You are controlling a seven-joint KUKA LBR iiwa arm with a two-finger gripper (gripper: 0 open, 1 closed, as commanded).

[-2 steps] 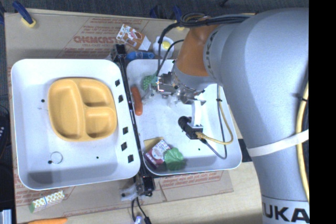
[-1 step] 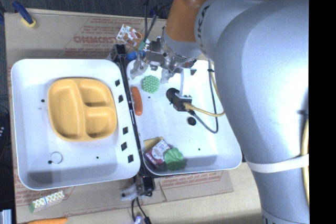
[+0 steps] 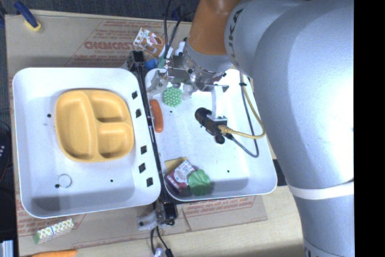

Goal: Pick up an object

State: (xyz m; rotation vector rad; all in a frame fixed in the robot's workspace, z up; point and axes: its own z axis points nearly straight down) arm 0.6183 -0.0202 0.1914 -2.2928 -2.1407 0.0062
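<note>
Whether the jaws are parted or closed cannot be told, for the gripper (image 3: 175, 82) is seen from behind its own mounting, and nothing can be seen held in it. Lowest in the frame, at the right bin's (image 3: 255, 180) bottom edge, lie a crumpled snack packet (image 3: 178, 174) and a green lump (image 3: 200, 181) touching it. Higher, an orange carrot-like piece (image 3: 157, 115) lies along the divider, and just above it a green knobbly ball (image 3: 172, 96) sits directly beneath the gripper. The left bin (image 3: 30, 147) holds a yellow divided tray (image 3: 94, 124). This looks like the approach step: the ball seems the target, and next comes a straight descent to close on it. The arm (image 3: 289, 69) enters from the right, wrist bent down at upper centre.
</note>
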